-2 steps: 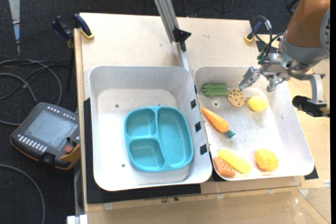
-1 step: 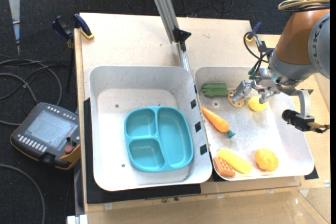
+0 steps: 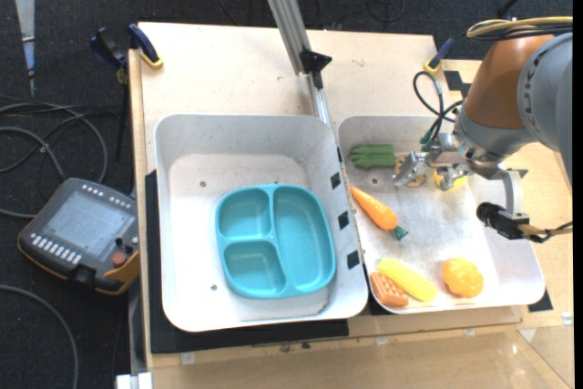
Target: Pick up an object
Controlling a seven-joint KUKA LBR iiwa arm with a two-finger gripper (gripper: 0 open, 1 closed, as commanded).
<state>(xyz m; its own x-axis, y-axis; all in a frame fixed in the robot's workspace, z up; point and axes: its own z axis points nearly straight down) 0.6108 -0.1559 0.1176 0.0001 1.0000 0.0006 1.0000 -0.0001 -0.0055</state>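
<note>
Holding a teal divided tray, left bin; right bin contains carrot, corn, orange; end effector grip indeterminable.

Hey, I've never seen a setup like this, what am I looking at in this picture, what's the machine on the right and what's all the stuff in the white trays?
One camera looks down at a slant on a bench with two shallow white trays. The grey and orange machine entering from the right is a robot arm, meant to pick up an object. Its claw hangs low over the right tray, near the back; whether it holds anything is too small to tell. That tray holds toy food: a green vegetable, a carrot, a yellow piece beside a waffle, and an orange fruit. The left tray holds a blue divided plate. The grey box on the floor at left looks like a handheld controller.
</note>
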